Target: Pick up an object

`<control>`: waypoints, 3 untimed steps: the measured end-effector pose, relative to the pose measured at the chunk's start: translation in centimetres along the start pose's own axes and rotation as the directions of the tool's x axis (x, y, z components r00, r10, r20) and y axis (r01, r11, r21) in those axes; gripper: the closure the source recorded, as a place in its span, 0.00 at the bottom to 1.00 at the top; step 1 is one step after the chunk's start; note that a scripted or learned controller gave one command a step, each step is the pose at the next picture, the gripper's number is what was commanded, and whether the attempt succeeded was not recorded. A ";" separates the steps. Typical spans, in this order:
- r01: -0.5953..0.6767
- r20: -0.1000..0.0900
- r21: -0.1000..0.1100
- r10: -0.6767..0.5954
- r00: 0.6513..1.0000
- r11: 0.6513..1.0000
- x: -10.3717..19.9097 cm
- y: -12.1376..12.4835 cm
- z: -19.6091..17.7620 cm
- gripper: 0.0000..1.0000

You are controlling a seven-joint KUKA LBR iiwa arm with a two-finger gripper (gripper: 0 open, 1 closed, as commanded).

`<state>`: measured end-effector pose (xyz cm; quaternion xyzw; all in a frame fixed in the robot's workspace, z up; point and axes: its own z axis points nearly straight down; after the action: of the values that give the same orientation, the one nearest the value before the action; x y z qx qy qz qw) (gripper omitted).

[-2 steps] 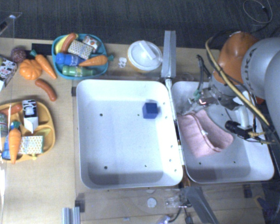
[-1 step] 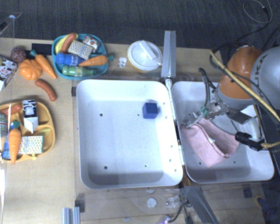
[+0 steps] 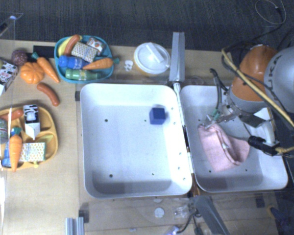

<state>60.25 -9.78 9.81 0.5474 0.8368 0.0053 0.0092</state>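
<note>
The wooden bench (image 3: 63, 180) carries two shallow white bins side by side: the right bin (image 3: 235, 182) lies beneath the gripper (image 3: 216, 116), the left bin (image 3: 132, 187) just left of it. Far left of the gripper stand a blue basket (image 3: 83, 75) and a yellow tray (image 3: 49, 131), both holding toy food. A toy pumpkin (image 3: 31, 73), carrot (image 3: 49, 68) and sausage (image 3: 48, 94) lie loose between them. A white lidded container (image 3: 152, 58) sits up-left of the gripper.

Robotics lab: arm (image 3: 279, 77) with loose cables (image 3: 264, 99) over two white bins (image 3: 132, 190), toy food (image 3: 83, 58) on the bench (image 3: 63, 126), carpet floor (image 3: 137, 9).
</note>
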 end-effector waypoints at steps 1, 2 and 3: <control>0.022 -0.007 0.013 -0.022 1.000 1.000 -1.7 -1.3 -7.2 1.00; -0.123 -0.005 0.013 0.123 0.992 0.992 -0.3 4.2 -16.4 1.00; -0.123 -0.005 0.014 0.123 0.992 0.992 -0.3 4.2 -16.4 0.00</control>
<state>63.90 -8.33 26.26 0.5978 0.8017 0.0015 0.0028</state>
